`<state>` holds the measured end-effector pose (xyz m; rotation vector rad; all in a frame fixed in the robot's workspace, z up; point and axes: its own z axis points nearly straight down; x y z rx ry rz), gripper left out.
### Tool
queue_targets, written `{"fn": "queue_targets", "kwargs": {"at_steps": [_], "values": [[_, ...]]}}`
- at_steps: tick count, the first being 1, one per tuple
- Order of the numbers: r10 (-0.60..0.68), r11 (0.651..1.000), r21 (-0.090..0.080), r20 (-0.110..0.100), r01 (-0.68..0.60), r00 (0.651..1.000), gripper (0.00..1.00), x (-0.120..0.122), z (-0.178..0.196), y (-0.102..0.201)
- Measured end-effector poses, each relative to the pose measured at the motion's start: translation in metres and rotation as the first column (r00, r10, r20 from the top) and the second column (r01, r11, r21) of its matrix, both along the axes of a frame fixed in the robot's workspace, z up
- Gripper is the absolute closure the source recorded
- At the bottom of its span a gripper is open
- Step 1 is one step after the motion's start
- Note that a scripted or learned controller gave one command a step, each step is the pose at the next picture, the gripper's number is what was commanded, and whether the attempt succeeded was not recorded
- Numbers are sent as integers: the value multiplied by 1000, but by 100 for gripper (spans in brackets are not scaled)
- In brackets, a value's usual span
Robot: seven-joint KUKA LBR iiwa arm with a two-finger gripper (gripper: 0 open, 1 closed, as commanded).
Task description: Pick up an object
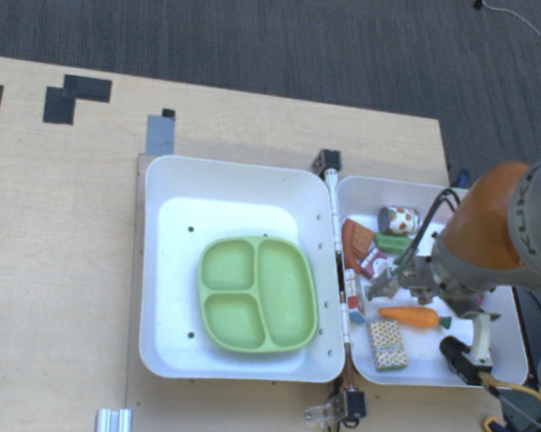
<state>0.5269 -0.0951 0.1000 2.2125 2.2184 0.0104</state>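
We saw the gripper [398, 280] low over the right bin [521, 359], at the frame's right; we could not tell its state. Just below it lay a toy carrot [410, 317], orange with a green tip, lengthwise across the bin. The left bin [169, 249] held a green divided plate [259, 294].

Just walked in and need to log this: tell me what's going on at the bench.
A grey arm with an orange band reaches into the right bin, its gripper low among small items: a toy carrot, a patterned block and a small can. Nothing is visibly held. The left bin holds a green divided plate.
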Motion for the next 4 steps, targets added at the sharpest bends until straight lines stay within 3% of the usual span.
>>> {"fn": "queue_targets", "kwargs": {"at_steps": [1, 2, 3, 4], "values": [[1, 1000, 0, 3, -1, 1000, 100, 1, 10, 1], [1, 1000, 0, 3, -1, 1000, 0, 1, 10, 1], [-1, 1000, -1, 3, 1, 1000, 0, -37, -13, 7], [0, 1000, -2, 8, 0, 1000, 100, -35, -1, 7]]}}
